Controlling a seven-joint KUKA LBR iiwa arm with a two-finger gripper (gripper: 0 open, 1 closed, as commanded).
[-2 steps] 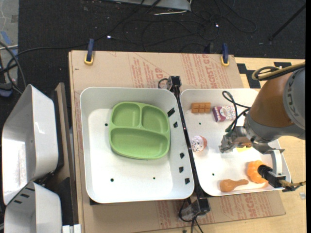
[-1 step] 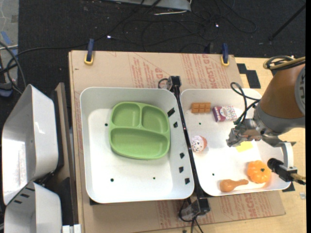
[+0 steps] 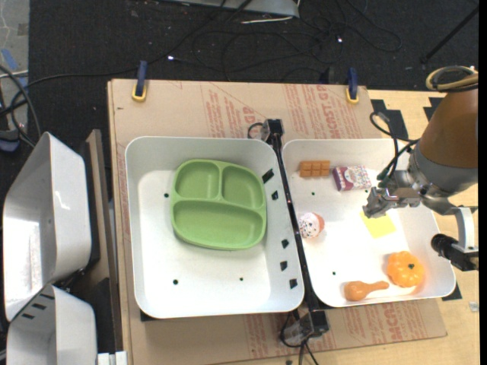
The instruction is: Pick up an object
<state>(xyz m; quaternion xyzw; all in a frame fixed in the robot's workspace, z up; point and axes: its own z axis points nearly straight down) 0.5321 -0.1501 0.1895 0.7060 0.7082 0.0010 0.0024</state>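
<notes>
Tool (image 3: 378, 204) hovers above yellow sticky note (image 3: 380, 225), near purple packet (image 3: 351, 177).

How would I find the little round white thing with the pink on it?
Look in the right bin, the one without the green divided plate. Go to its left side, near the wall between the bins, about halfway down. The small round white toy sits there alone: the waffle and purple packet lie farther back, the orange pieces at the front.

Left bin (image 3: 152, 280): green divided plate (image 3: 219, 204), centre. Right bin (image 3: 335, 280): waffle (image 3: 314, 169) and pink packet (image 3: 351, 177) near far edge, gripper (image 3: 378, 203) over yellow square (image 3: 379, 225), ball (image 3: 310, 224) near left wall, pumpkin (image 3: 404, 269) and orange gourd (image 3: 364, 289) at near edge.
</notes>
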